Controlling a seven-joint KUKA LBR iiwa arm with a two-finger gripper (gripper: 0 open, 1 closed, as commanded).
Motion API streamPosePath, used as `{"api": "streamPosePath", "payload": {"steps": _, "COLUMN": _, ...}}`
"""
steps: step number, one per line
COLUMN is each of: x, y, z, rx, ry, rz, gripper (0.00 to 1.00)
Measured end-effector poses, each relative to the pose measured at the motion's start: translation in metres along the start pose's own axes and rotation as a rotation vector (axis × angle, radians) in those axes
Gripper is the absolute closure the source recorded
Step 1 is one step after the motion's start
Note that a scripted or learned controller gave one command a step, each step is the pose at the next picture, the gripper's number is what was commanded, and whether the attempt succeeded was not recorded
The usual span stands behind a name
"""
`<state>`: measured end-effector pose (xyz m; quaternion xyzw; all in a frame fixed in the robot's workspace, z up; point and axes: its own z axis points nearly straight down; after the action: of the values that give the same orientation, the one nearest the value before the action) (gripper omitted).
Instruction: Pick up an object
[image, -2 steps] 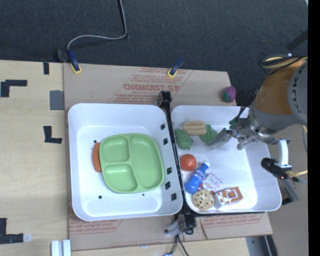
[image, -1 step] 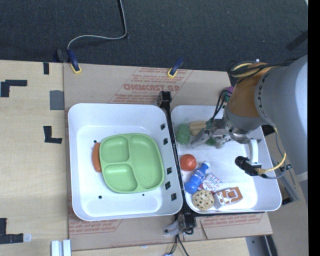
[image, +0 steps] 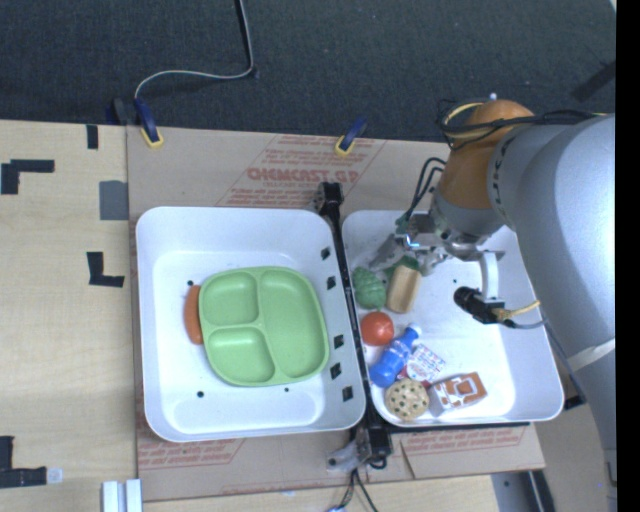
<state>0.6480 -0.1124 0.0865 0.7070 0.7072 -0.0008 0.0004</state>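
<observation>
Looming grey, the arm's gripper hangs at the right bin's far-left corner, just above a tan cylinder lying lengthways toward the near edge. Whether its grip is wide or narrow, I cannot tell.

The scene is viewed by one fixed camera set above the table, angled downward at a slant. Both white bins are framed at middle distance, and the arm is seen entering from the right of the frame.
</observation>
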Motion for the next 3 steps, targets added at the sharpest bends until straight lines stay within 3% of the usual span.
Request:
{"api": "streamPosePath", "payload": {"steps": 1, "x": 0.000, "y": 0.001, "z": -0.011, "rx": -0.003, "ry": -0.002, "rz": -0.001, "gripper": 1.00}}
{"api": "streamPosePath", "payload": {"steps": 2, "x": 0.000, "y": 0.001, "z": -0.010, "rx": -0.002, "ry": -0.003, "rz": -0.001, "gripper": 0.00}}
{"api": "streamPosePath", "payload": {"steps": 3, "x": -0.005, "y": -0.044, "z": 0.000, "rx": -0.006, "ry": -0.004, "rz": 0.002, "gripper": 0.00}}
